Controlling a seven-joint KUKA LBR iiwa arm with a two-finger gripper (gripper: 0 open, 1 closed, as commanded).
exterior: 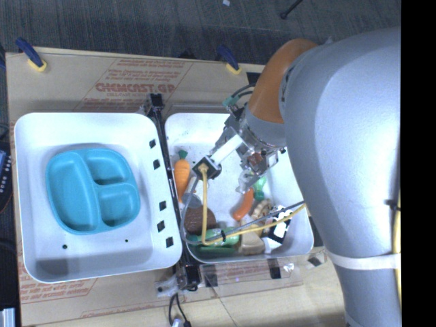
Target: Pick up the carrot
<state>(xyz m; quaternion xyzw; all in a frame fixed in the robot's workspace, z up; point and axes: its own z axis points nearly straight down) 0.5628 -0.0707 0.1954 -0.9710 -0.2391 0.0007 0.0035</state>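
Note:
The carrot (182,174), orange with a green top, lies along the left wall of the right bin (204,125), pointing toward the front. My gripper (254,170) hangs low over the middle right of that bin, well to the right of the carrot and apart from it. It sits just above a smaller orange-red piece (243,206). The arm's grey body covers the bin's right side.
A brown rounded item (197,218), a green item (219,245) and a black-and-white item (276,231) crowd the right bin's front. The left bin (41,251) holds a blue divided plate (92,188). Cardboard lies under both bins.

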